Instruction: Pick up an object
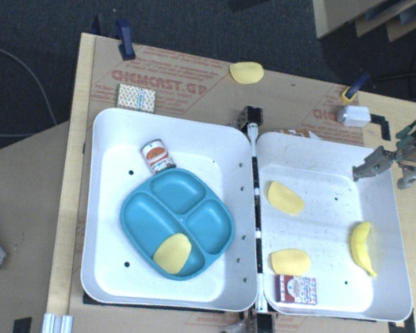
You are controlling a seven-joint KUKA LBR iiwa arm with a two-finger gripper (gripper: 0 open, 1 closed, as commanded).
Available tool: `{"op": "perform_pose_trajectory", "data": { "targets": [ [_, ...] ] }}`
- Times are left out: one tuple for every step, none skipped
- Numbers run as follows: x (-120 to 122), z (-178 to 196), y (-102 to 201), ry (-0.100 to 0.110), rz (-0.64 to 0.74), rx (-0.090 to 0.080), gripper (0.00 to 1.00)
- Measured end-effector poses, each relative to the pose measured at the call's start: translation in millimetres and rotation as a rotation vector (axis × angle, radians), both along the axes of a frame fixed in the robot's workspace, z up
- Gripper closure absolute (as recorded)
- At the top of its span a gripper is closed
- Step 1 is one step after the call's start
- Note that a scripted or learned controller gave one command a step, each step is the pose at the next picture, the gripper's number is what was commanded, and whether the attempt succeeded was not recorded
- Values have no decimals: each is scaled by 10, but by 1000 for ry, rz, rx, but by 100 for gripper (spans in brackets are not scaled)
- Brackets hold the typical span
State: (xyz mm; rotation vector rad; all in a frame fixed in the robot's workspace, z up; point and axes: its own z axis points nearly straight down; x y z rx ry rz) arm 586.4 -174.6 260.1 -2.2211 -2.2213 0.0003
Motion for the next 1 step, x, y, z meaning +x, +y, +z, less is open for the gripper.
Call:
{"op": "perform_pose_trajectory", "data": {
  "targets": [
    [21,-1164,-454,0,-1,0,0]
  ]
}}
